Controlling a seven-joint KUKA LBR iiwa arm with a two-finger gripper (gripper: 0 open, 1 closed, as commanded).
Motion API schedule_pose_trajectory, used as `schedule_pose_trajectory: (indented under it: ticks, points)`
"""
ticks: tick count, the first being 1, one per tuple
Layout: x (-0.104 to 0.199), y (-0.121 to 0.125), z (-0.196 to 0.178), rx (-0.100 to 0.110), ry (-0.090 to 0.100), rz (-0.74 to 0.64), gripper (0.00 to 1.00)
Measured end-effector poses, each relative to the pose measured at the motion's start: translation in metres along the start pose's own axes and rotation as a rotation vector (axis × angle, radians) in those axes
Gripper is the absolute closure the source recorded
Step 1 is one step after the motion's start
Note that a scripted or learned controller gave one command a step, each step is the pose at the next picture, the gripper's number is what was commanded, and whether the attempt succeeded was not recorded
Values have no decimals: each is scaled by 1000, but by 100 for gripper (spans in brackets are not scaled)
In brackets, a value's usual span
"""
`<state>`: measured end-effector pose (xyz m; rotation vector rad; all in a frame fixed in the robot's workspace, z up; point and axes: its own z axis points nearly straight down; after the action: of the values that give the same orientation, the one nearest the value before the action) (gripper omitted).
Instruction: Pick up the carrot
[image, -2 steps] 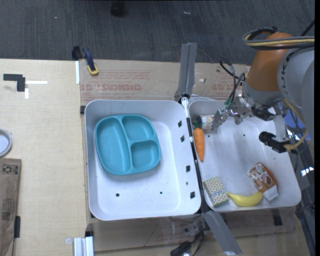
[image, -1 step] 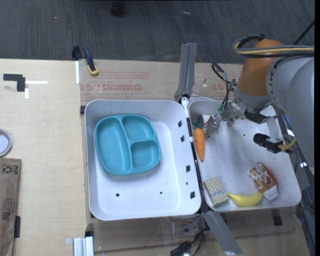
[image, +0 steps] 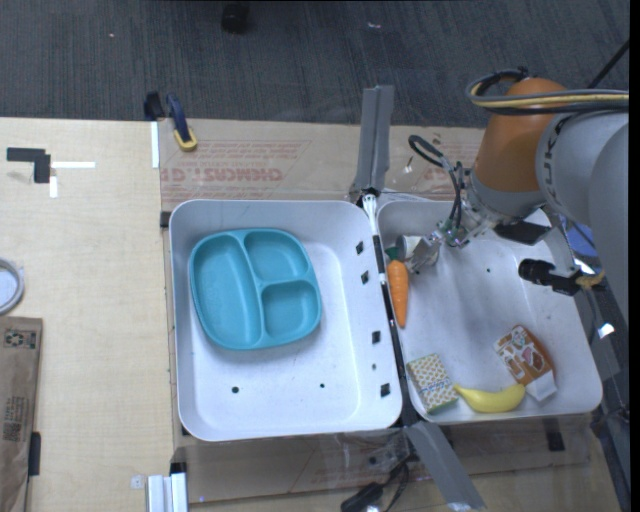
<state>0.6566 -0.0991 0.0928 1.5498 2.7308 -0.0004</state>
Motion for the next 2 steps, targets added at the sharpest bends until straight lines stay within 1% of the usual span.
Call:
schedule_pose_trajectory:
  ticks: [1, 2]
  points:
    - [-4, 0, 0, 2, 1, -162, 0]
    - [-1, -5, 0, -1, 1, -153, 0]
